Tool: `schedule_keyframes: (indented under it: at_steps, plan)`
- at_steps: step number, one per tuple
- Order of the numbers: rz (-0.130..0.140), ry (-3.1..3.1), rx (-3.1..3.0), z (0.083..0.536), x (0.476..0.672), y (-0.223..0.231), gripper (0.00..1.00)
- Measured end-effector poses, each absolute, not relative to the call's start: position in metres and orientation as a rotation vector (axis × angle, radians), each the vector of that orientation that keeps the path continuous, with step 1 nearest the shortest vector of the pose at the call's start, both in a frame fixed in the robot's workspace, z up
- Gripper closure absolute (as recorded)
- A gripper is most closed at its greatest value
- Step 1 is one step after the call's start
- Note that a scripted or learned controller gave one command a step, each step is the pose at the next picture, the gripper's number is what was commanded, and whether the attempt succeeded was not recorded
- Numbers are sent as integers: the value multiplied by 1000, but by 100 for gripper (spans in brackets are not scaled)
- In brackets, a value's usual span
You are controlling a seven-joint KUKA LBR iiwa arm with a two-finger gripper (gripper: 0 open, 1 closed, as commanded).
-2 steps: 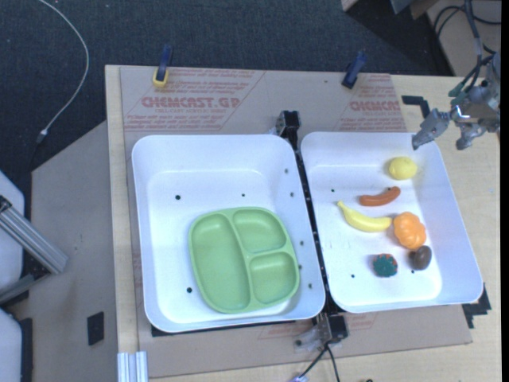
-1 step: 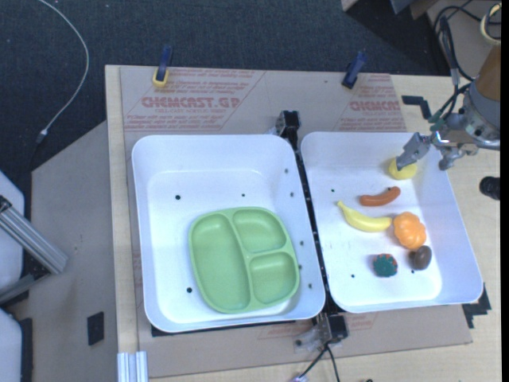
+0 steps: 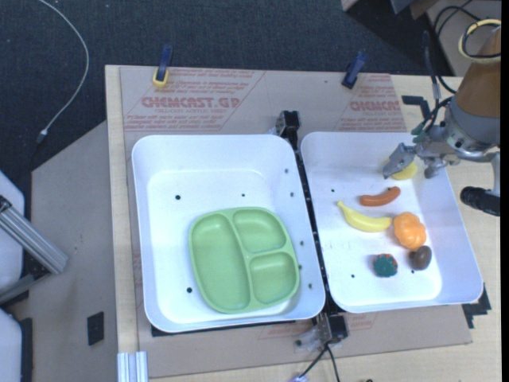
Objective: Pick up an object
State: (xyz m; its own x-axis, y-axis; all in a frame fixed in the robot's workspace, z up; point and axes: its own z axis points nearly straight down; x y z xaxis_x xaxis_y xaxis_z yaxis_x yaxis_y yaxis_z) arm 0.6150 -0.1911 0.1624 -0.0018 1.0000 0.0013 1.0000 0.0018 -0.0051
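Only readable bit is red "CHEMCAST GP" printed on the brown paper sheet (image 3: 199, 94) across the frame's top; smaller lines are too blurry.

A green tray (image 3: 242, 258) with 3 compartments lay flat in the left white bin (image 3: 151, 213). That bin sat just beside the right white bin (image 3: 334, 237), both on a brown board (image 3: 238, 102) printed with red lettering. 2 clamps gripped the board's far edge: a blue and yellow one (image 3: 163, 65) at the left and a blue one (image 3: 355, 69) at the right. A thin white cable (image 3: 75, 38) curved across the dark floor (image 3: 238, 14) beyond.
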Motion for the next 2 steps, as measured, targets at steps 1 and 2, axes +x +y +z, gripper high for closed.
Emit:
schedule_keyframes:
  at_steps: [1, 2]
  plan:
    - [4, -2219, -2218, 120, 614, -190, 0]
    - [-1, -2224, -2222, 133, 615, -190, 100]
